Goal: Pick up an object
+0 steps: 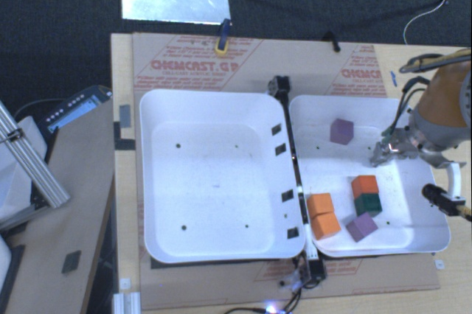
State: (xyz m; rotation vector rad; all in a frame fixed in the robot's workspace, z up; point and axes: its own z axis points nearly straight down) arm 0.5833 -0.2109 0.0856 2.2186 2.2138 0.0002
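Orange block (323,214) front | red block (364,186) just below end effector (385,151)

The two bins (214,113) look like smooth, slightly glossy white plastic; the blocks (323,214) are matt (maybe foam); the board (199,62) under them is brown cardboard.

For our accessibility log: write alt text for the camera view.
A grey arm's two-finger gripper hangs over the right shallow white bin, near a small purple cube and above an orange block stacked by a dark green block. Two orange foam cubes and another purple block sit near the front; the left white bin adjoins it.
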